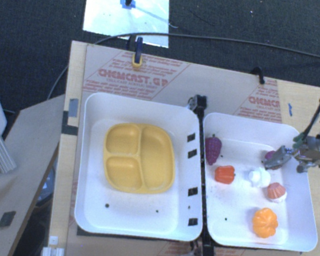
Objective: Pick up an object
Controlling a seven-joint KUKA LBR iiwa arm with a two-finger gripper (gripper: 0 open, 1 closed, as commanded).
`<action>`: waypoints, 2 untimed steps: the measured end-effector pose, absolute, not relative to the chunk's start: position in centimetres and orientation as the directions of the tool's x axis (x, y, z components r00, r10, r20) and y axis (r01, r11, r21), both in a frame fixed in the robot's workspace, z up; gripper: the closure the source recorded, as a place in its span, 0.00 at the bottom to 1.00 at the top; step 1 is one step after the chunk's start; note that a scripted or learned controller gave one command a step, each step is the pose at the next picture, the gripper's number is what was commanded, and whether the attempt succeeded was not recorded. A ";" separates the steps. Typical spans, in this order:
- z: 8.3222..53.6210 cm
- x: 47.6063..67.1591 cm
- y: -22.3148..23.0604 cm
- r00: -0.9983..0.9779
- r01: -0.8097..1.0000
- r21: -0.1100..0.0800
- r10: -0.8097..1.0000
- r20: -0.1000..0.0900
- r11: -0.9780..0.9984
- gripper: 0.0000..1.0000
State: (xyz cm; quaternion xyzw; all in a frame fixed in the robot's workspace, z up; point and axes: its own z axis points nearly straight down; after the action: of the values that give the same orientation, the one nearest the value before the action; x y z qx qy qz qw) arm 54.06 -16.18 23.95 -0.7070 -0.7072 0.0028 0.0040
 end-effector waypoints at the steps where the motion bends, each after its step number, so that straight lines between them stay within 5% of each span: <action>1: 24.5 54.3 -16.1 -0.003 1.000 0.001 1.000 0.000 0.003 0.00; 2: 18.6 55.1 -16.0 -0.002 1.000 -0.002 1.000 0.001 0.002 0.00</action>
State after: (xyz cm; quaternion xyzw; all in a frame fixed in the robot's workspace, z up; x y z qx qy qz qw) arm 55.10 -15.95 18.64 -0.7065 -0.7078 0.0004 0.0008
